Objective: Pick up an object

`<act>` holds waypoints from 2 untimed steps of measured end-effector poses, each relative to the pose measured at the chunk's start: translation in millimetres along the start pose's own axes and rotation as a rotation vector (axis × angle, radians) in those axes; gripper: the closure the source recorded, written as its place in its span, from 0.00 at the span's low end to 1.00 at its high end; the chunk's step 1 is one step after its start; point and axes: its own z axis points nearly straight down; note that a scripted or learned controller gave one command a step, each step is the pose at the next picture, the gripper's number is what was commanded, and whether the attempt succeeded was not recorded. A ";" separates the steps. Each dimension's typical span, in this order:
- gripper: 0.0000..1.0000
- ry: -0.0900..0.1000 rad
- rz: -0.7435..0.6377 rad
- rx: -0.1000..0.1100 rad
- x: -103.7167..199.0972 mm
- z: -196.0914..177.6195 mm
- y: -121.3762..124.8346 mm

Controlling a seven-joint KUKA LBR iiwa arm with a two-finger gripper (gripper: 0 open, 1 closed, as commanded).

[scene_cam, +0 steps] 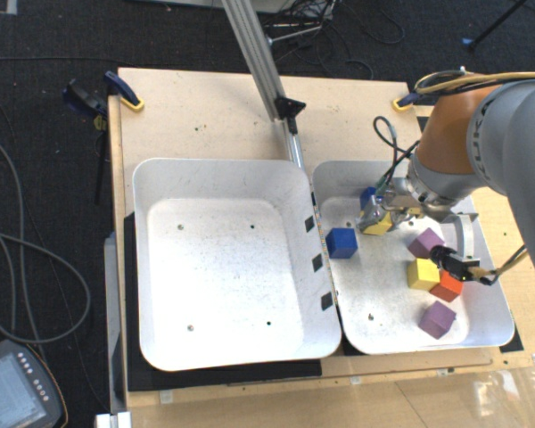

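Right now the arm (481,141) comes in from the right, orange band above the wrist, tool (381,214) low over the back-left part of the right bin (481,333). Can't tell if the tool is open or closed; the wrist and cables block the view. A yellowish block (375,225) sits right at the tool tip, tilted, touching or nearly touching it, but I can't confirm it's held. A small blue piece (368,197) shows just behind the tool.

Loose objects in the right bin:
- blue cube (341,242) near the bin's left wall, just beside the tool, apart from it
- purple block (426,242) mid-bin, right of the tool
- yellow cube (423,274) just in front of that purple block
- orange-red cube (447,284) touching the yellow cube's right side, with a black cable end lying over it
- second purple cube (438,318) toward the front, near the others but apart

Left bin (152,185) sits beside the right bin, walls meeting along the middle. Both rest on the tabletop (205,114). A metal pole (254,47) slants down from the top to the junction of the bins.
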 end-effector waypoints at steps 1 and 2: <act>1.00 -0.001 -0.001 -0.005 1.3 -61.5 -4.7; 1.00 -0.001 -0.004 -0.004 1.1 -102.6 -3.4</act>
